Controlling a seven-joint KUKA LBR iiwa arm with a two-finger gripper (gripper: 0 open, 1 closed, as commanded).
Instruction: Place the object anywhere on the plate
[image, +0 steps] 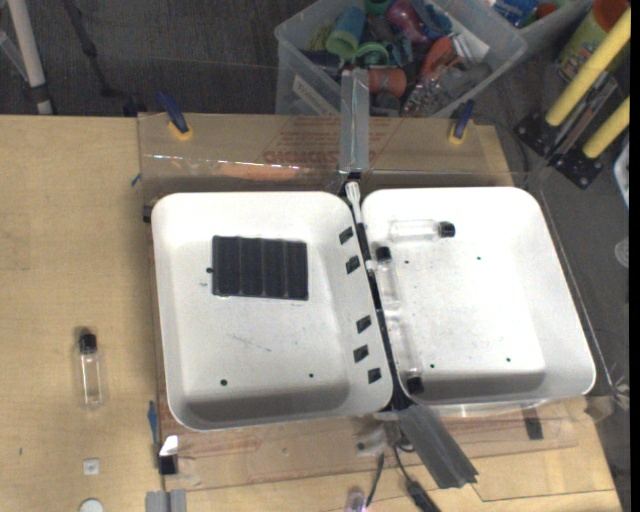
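You have a black plate (260, 268) lying in the left bin (180, 300), with open white floor all around it. In the right bin (500, 300), a clear vial (415, 231) lies near the far wall, long axis crosswise, black cap pointing right.

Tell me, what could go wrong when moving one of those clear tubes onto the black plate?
1. The clear vial in the right bin nearly vanishes against the white, so a grasp may miss it.
2. Two other vials lie tight along the divider, which probably leaves little room for an end effector.
3. A round vial could roll off the black plate.
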